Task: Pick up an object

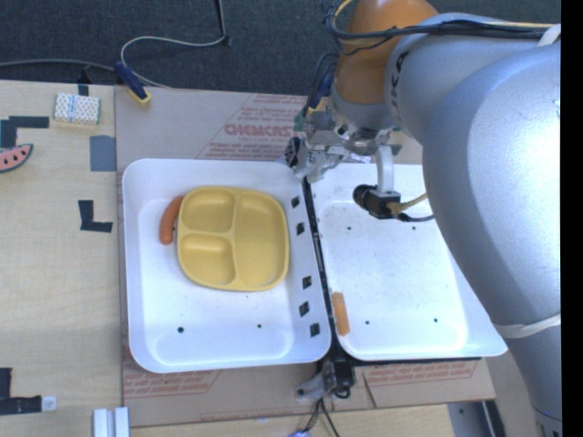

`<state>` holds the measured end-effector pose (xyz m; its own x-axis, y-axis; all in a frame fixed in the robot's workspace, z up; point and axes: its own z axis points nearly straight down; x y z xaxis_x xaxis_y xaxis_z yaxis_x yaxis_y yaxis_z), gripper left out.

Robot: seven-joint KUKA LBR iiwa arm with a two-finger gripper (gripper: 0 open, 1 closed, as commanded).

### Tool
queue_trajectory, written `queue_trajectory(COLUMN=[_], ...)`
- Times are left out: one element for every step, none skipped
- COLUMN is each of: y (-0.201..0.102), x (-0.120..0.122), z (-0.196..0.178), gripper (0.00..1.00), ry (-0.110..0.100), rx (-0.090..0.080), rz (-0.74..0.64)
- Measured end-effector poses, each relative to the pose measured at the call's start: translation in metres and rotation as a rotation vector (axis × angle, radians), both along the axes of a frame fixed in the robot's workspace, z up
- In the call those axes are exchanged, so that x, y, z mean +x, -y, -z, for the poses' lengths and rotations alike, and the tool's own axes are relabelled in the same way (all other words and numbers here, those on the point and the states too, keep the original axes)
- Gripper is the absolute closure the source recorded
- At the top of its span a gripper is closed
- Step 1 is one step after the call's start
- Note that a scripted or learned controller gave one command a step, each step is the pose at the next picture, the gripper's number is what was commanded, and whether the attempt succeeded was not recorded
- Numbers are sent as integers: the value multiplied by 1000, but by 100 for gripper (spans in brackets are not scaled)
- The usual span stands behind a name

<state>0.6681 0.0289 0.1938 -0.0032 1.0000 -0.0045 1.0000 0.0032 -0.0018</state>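
Two bins sit side by side on my bench, and I'll place everything against the wall they share. The left bin [150, 335] holds a yellow divided plate [233, 238], lying flat just left of that wall toward its far end. Tucked against the plate's far-left edge, on the side away from the wall, I see an orange sausage-shaped piece [168, 220], partly hidden by the plate's rim. The right bin [410, 299] has a small orange piece [340, 312] lying right beside the wall, toward its near end.

The arm [474, 107] comes in from the right, large in my view, its orange band [373, 35] sitting above the far end of the wall. The gripper [314, 153] hangs over that far end, near the bins' back rims. From here its hardware is a dark cluster, and I cannot tell how its claw stands. I see nothing between it. A black fitting [378, 200] on the arm hangs over the right bin, just right of the wall.
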Motion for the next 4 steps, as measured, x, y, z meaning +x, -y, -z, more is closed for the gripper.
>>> queue_trajectory(y=[0,0,-1,0], x=[0,0,0,0], z=[0,-9,-9,-19], gripper=[0,100,0,100], ry=[0,-1,-1,-2], rx=[0,-3,-3,-5], rz=[-1,-2,-2,-3])
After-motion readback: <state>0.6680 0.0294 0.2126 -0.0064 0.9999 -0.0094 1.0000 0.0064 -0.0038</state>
